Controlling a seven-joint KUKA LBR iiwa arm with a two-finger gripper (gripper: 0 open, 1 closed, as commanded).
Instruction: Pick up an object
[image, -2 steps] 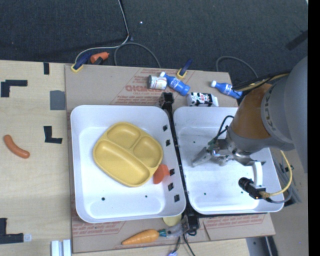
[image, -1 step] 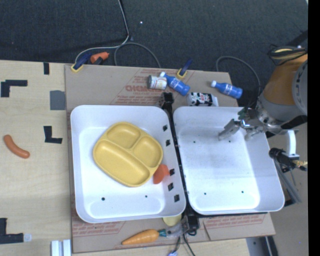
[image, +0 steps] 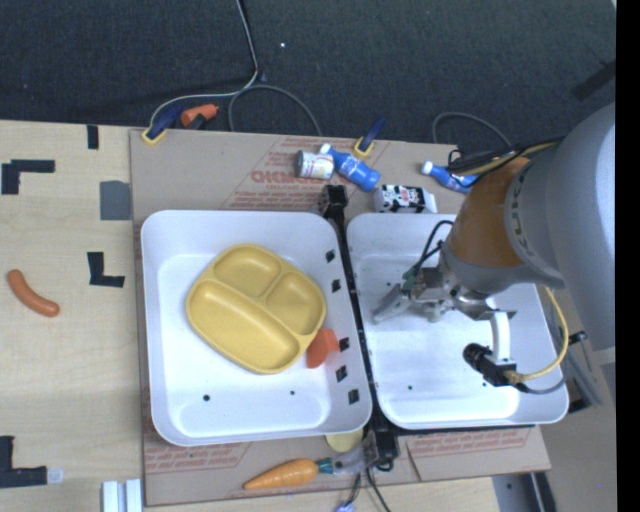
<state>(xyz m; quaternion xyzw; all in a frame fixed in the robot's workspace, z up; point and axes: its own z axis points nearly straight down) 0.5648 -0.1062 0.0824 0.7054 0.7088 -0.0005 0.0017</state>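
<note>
**Arm over right bin, nothing visibly gripped**

Arm comes in from the right, grey body with the orange band above the wrist, wrist hanging over the right bin. Left bin sits just beside it, the two touching along a black centre divider.

Yellow divided plate lies flat in the left bin, three compartments, tilted diagonally. Small orange-red object sits against the plate's lower right edge, near the divider. That's the only loose pickable item inside either bin as far as I can see.

Gripper is low over the right bin's left half, pointing toward the divider. Fingers look spread apart, no object between them. Well apart from the orange-red piece, which is across the divider.

Outside the bins: toy carrot on the cardboard below the left bin, toy sausage on the wood bench far left, blue-white bottle above the bins.
</note>
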